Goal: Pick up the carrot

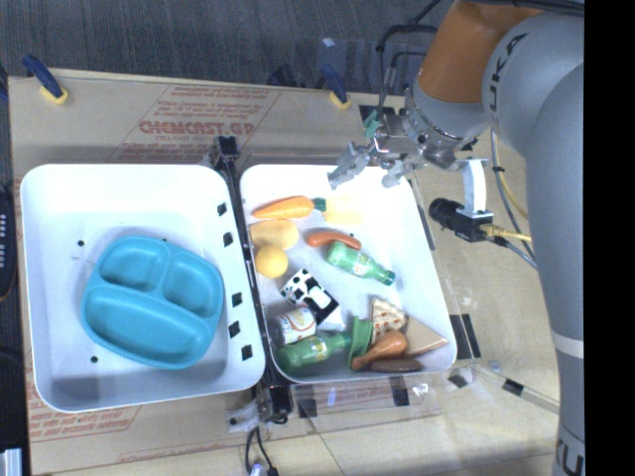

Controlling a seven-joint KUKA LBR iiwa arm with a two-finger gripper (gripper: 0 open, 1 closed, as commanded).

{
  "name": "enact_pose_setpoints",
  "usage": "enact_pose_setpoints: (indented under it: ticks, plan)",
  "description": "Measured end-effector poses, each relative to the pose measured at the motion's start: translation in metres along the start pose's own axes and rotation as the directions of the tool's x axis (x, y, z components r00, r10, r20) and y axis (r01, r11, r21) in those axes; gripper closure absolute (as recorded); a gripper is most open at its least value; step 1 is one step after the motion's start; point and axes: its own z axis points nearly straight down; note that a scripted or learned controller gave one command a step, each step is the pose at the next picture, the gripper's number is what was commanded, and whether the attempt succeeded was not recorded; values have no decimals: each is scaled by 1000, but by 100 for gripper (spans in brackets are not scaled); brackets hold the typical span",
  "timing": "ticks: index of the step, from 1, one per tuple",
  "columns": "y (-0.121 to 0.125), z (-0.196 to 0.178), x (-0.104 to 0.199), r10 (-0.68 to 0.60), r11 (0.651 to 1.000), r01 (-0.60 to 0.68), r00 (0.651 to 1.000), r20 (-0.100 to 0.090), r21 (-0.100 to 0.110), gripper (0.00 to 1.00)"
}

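While the end effector hovers open, the carrot lies just left.

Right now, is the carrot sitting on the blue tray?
No. The carrot lies at the far end of the right bin, while the blue tray sits in the left bin.

The two bins look like smooth white plastic with a soft shine. The blue tray in the left one is smooth plastic too, a bit shiny. The carrot looks like shiny orange plastic. The green bottle is glossy. The bench looks like dull brown cardboard with red print. The gripper looks like bare grey metal. The arm has a smooth grey shell and a matt orange band.
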Motion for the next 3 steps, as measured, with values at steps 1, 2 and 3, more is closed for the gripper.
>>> enact_pose_setpoints:
  ticks: [1, 2, 3]
  plan:
    - [26, 171, 40, -229, 973, 229, 973, -1, 0, 0]
    - [27, 159, 38, -236, 972, 236, 972, 5, 5, 100]
    - [-14, 66, 118, -93, 996, 93, 996, 0, -8, 100]
